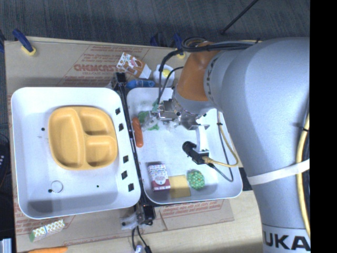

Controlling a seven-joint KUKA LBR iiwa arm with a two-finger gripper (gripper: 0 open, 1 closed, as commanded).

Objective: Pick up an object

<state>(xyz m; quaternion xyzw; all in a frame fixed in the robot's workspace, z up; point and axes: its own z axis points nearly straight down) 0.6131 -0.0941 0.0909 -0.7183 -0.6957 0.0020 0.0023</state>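
- the gripper [164, 113] is seen low over the upper part of the right bin [229, 186], hanging from the wrist beneath the orange band; whether anything is pinched cannot be told, since that end of the tool is hidden by the wrist and blurred.
- no object is shown held, so the pick is judged not yet made.
- the nearest candidates are a small green item [144, 117] just left of the tool and an orange carrot-like piece [138, 132] lying along the bin's left wall.
- well apart, along the bin's lower edge, a red box [158, 176], a yellow block [179, 186] and a green netted ball [196, 179] are set close together.
- a yellow divided tray [82, 136] sits in the left bin [26, 194].
- a miss is likely if the descent lands between the green item and the carrot, with neither enclosed.
- the carrot could be pressed against the wall and rolled aside rather than gripped.
- the cable looped beside the wrist could be snagged on the bin rim during a lift.
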